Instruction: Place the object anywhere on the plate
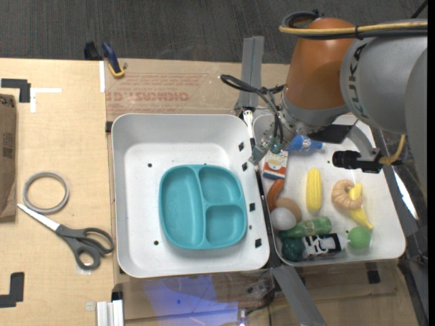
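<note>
While our arm [360, 66] hangs over the near corner of the right bin [397, 246], we cannot tell the state of the claw, since the orange wrist hides it. No object has reached the plate [202, 206], a teal one with three sections lying bare in the left bin [129, 148].

The candidates are crowded together in the right bin: a small carton [274, 164] just below the wrist, a corn cob [313, 189], a white egg [283, 218], a green bottle [309, 227], a lime [359, 238] and a banana [361, 216].

We judge the crowding the main risk: a descent could nudge neighbours or pinch two things at once. Round pieces like the egg may slip out during the carry across the wall between the bins.
</note>
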`<control>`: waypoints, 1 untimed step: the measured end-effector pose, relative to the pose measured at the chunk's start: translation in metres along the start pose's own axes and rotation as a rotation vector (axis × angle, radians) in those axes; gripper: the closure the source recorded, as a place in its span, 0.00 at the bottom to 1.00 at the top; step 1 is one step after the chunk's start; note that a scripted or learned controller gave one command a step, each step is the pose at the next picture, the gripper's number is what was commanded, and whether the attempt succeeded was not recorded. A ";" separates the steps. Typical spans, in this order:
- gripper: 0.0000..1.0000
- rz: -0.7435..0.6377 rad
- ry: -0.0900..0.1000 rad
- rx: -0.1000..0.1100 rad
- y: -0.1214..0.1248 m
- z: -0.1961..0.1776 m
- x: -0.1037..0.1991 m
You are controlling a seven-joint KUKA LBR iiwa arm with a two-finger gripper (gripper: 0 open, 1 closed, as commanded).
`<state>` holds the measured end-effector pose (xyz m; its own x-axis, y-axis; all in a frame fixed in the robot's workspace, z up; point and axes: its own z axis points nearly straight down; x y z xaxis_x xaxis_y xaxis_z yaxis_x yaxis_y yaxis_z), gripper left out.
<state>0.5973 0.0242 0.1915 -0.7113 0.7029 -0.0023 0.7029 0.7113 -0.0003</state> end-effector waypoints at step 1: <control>1.00 0.032 0.002 0.001 -0.010 -0.032 0.090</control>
<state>0.5262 0.0806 0.2230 -0.6885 0.7252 -0.0002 0.7252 0.6885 -0.0009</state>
